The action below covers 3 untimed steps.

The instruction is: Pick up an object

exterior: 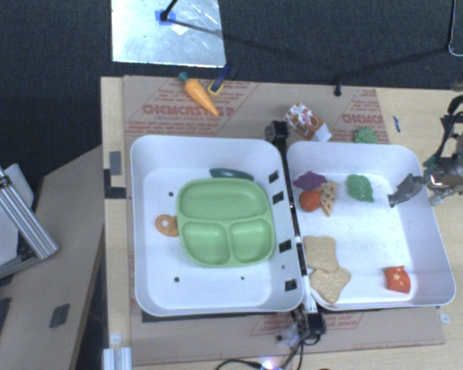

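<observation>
Seen from above at a slant: tool (pixel 402 192) low over the right bin (pixel 426 230), close to that bin's far right wall, with the arm (pixel 455 172) reaching in from the right. Nothing visible between the fingers; whether spread or closed, impossible to tell at this size and angle.

Nearest candidate for a pick: the green leafy piece (pixel 359 187), lying just to the left of the tool along the bin's upper stretch, the two near but apart, with bare white floor between. Compact and roundish, no clear long axis to line up with. Farther left along the same line, a tight cluster of a purple piece (pixel 309 180), a red-orange piece (pixel 312 200) and a small tan wedge (pixel 329 196), touching or nearly touching one another. Below the tool, toward the near right corner, a lone red block (pixel 397 279), well apart from everything else. Against the left wall of the same bin, two pale cracker-like slabs (pixel 325 267), overlapping.

In the left bin (pixel 150 206): a green divided tray (pixel 221 222), a small ring-shaped pretzel (pixel 167 225) beside it. On the table (pixel 239 106) beyond the bins, a toy carrot (pixel 201 95).

Likely call: a short sideways shift leftward, then a descent, with the green piece the shortest trip and free of neighbours.
</observation>
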Each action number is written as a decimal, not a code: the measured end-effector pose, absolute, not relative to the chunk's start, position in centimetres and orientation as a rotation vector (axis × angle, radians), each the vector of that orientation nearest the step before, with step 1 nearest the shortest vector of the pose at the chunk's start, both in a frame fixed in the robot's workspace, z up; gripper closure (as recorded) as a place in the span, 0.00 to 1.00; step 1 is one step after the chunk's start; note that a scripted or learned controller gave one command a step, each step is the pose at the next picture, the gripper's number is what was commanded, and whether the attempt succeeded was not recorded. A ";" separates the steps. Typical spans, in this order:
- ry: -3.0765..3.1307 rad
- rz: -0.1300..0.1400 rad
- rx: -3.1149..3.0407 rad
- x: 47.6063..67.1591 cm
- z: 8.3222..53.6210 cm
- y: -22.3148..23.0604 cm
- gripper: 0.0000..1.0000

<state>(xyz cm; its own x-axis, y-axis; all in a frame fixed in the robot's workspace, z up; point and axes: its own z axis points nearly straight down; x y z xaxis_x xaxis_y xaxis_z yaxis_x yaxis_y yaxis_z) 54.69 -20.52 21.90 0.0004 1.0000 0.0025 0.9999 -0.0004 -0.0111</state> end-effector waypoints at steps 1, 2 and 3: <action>-2.226 -0.001 -2.219 55.0 22.6 -20.5 0.00; -2.223 0.000 -2.220 54.5 16.6 -20.6 0.00; -2.223 0.000 -2.219 54.8 12.5 -20.5 0.00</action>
